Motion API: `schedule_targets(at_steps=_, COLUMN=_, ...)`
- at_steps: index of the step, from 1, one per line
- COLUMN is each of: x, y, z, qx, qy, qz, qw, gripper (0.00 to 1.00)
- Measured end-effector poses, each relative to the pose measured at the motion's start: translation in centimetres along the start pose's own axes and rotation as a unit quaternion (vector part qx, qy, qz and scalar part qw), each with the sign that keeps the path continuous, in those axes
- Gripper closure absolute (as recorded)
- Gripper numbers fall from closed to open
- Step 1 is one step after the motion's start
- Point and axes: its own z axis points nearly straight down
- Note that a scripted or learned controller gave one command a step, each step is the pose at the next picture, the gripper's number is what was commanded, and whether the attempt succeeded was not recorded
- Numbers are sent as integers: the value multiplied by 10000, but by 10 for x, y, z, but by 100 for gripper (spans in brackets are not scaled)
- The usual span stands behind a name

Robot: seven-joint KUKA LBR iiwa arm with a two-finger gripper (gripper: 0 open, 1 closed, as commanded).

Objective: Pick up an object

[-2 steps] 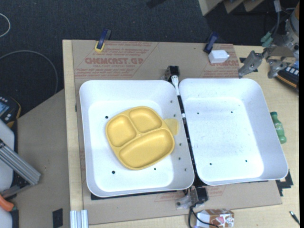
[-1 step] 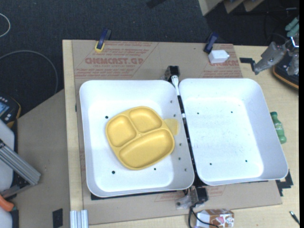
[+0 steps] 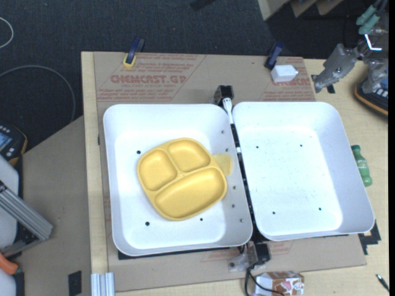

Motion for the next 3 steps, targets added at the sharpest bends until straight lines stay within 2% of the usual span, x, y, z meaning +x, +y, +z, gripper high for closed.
schedule_targets(at_steps=1, x=65, y=-16, z=-1, qx=46, qy=0, qz=5, qw=10000, gripper=0)
schedule_targets(at_steps=2, x=144, y=-16, z=0, qx=44, qy=5, qz=-4, qw=10000, gripper=0)
schedule_targets(at_steps=3, x=140, y=-15, z=-11, qx=20, qy=1, qz=36, qw=10000, gripper=100)
